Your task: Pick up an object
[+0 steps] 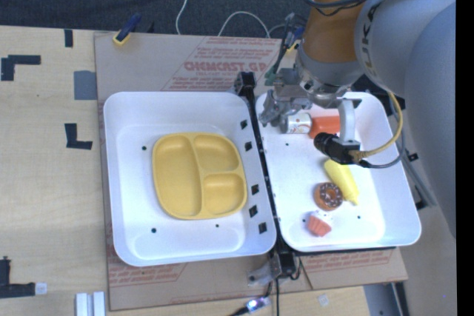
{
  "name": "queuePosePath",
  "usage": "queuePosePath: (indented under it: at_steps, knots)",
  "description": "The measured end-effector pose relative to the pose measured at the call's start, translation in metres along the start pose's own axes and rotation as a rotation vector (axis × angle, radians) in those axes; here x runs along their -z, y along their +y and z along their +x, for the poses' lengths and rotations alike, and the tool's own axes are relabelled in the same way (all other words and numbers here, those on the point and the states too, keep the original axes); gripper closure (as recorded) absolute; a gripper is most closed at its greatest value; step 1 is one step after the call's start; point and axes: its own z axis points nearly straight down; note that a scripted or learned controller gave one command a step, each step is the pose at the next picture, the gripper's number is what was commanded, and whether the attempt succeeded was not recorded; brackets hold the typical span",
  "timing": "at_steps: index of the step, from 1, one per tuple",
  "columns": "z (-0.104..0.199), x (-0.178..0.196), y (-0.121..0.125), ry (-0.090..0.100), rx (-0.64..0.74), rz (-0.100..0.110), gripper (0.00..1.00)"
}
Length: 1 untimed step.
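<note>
Arm (385, 26), grey with orange band, over right bin's (385, 229) far end. Left bin (126, 159) bearing yellow tray (198, 175). Right bin: banana (342, 181), donut (327, 195), cupcake (319, 224) near front; orange-and-white bottle (315, 123) just beside end effector (278, 109). End effector spread or pinched: cannot tell.

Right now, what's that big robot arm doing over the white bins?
The arm reaches in from the right, and its gripper hangs low over the back of the right bin, beside an orange-and-white item. A banana, donut and cupcake lie nearer the front. The left bin holds a yellow tray.
</note>
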Motion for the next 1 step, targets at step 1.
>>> queuePosePath:
  at_steps: [1]
  knots:
    - [0.0454,-0.0007,0.0194,0.0,-0.001,0.0,1.0]
